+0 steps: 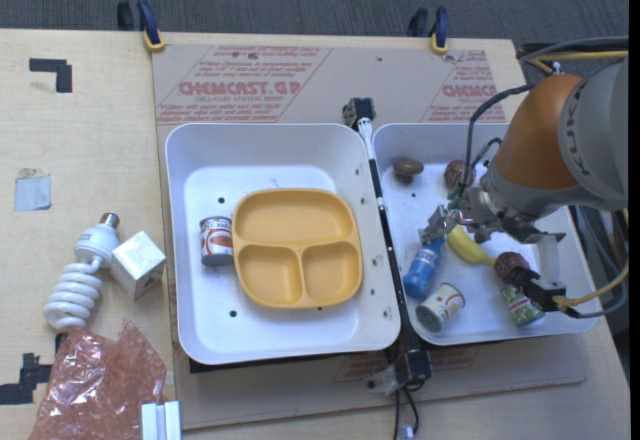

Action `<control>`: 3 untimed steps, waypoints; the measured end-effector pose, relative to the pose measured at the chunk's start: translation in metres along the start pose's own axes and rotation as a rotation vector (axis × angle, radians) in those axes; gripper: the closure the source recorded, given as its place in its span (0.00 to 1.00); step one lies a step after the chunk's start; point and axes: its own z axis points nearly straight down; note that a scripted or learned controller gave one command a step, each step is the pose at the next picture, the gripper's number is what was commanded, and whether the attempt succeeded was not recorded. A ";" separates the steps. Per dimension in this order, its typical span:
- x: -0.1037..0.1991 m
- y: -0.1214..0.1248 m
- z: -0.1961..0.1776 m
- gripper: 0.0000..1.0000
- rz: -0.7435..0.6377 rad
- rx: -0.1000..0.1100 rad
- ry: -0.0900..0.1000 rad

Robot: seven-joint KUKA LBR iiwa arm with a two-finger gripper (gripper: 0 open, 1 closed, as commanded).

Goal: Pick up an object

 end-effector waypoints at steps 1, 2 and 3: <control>-0.001 0.001 -0.010 1.00 0.002 -0.002 -0.001; -0.005 -0.006 -0.192 1.00 -0.005 -0.003 -0.002; 0.065 0.012 -0.162 1.00 -0.002 0.000 0.000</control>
